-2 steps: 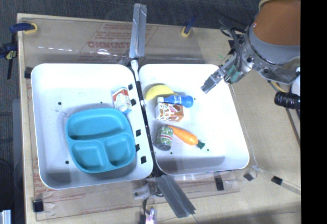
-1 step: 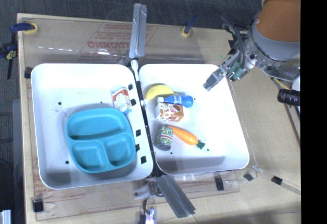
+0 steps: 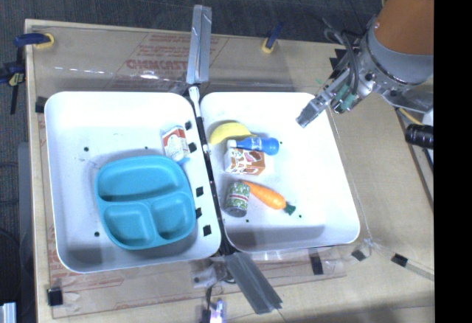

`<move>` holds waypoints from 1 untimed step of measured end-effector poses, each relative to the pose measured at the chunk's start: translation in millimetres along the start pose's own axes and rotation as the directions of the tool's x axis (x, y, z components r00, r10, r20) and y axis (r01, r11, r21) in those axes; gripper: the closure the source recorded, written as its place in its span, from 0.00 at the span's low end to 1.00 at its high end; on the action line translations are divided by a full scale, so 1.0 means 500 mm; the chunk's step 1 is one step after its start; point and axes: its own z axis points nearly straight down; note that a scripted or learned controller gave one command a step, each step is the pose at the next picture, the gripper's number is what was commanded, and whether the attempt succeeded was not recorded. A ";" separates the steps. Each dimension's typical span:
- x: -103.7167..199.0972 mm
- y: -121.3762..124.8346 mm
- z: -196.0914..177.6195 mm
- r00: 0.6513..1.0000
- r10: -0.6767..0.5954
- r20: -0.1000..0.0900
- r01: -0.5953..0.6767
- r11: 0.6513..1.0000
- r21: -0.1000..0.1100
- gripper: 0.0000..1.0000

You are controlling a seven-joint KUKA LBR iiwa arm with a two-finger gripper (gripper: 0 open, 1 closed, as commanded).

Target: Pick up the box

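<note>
The gripper [image 3: 308, 118] hovers over the right bin [image 3: 324, 189], apart from the box [image 3: 245, 161] among 4 other items. Jaws are too blurred to tell. This seems the approach step; next it must descend onto the box.

blue tray [image 3: 144, 200], orange carrot [image 3: 265, 196], yellow banana [image 3: 227, 130], white bins [image 3: 66, 167]
</note>
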 end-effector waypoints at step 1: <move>0.000 0.000 0.000 1.000 0.000 0.000 0.000 1.000 0.000 0.00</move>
